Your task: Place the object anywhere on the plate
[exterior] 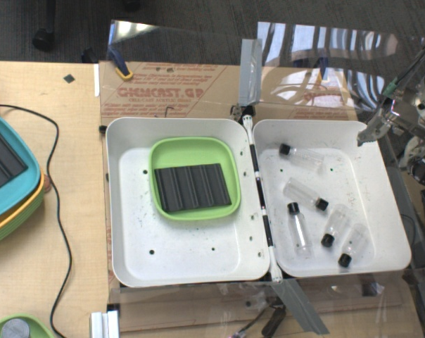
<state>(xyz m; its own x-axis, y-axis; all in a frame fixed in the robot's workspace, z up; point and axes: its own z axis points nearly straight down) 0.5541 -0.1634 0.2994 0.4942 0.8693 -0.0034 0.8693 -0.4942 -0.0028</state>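
The pincer (371, 131) hangs at the right bin's (381, 259) far corner; whether it's open, I cannot tell. Clear vials (297, 225) lie scattered there, and the green plate (193, 151) sits in the left bin (128, 252). Slippery, round vials could roll from a grasp.

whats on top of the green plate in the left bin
A dark ribbed rectangular mat lies flat on the green plate, covering most of its middle. Whatever is under the mat is hidden.

We see clear plastic vials with black caps (296, 225) lying scattered in the right bin; the square green plate (195, 179) sits in the left.
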